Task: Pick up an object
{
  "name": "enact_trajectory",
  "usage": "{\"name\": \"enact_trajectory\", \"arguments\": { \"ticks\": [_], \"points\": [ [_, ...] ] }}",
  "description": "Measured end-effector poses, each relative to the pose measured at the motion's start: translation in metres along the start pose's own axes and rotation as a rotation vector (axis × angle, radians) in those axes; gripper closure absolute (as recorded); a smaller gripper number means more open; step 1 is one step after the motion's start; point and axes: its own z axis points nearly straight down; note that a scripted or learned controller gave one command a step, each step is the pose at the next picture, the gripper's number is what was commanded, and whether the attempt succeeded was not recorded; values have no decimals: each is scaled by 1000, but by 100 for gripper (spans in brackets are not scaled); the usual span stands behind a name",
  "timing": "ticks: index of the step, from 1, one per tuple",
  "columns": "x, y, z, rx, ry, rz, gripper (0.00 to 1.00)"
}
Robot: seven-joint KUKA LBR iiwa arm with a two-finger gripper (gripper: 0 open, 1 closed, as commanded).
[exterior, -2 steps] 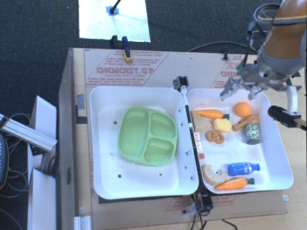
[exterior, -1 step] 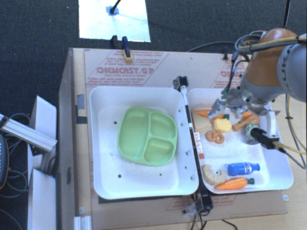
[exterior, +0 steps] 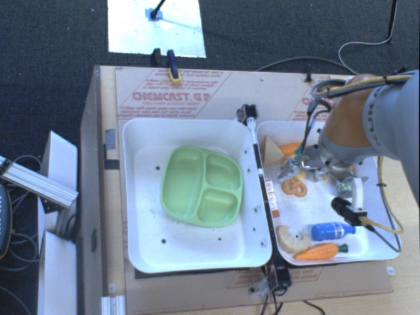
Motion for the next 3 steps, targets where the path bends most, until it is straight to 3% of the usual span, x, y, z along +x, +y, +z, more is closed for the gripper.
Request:
{"name": "enact_trajectory", "arguments": {
  "ticks": [1,2,3],
  "points": [
    [22,-7,0,0,1,-2,0],
    [21,-6,-11,-3,1,-3,100],
    [21,-6,-11,-3,0,-3,0]
  ]
}}
